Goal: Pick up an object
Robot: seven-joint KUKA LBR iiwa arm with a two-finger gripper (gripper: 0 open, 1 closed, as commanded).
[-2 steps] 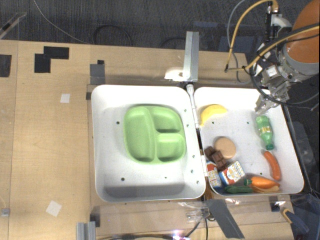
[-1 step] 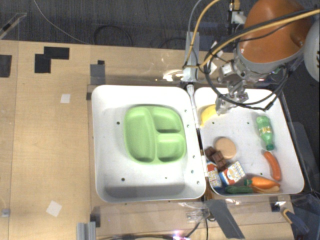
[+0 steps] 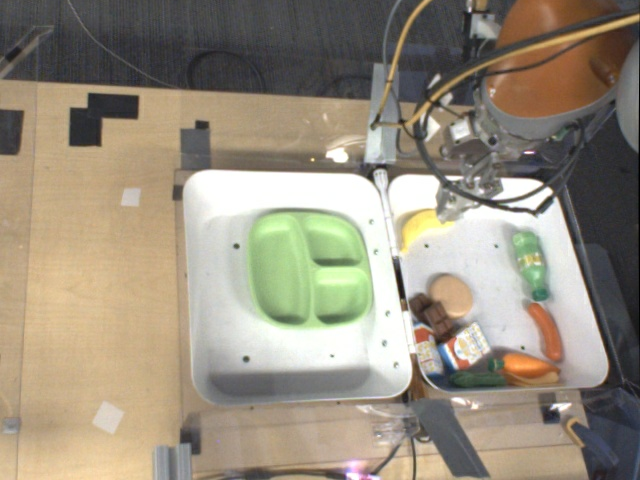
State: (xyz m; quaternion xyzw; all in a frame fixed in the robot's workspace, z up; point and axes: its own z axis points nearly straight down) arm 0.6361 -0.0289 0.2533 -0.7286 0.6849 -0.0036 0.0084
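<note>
My gripper (image 3: 453, 206) hangs over the back left of the right bin (image 3: 585, 298), just right of and above a yellow lemon-like fruit (image 3: 418, 230), which it partly overlaps. Several small toy foods lie in that bin: a green bottle (image 3: 528, 261), a round tan bun (image 3: 452, 294), a brown chocolate piece (image 3: 431, 314), a red sausage (image 3: 546, 330), an orange carrot (image 3: 529, 368) and a red-and-white carton (image 3: 466, 346). Nothing is seen lifted off the bin floor.
The left bin (image 3: 210, 348) holds a green divided plate (image 3: 305, 268). A ridge (image 3: 390, 268) separates the two bins. Cables loop from the arm's orange band (image 3: 550, 48) above the right bin's back edge.
</note>
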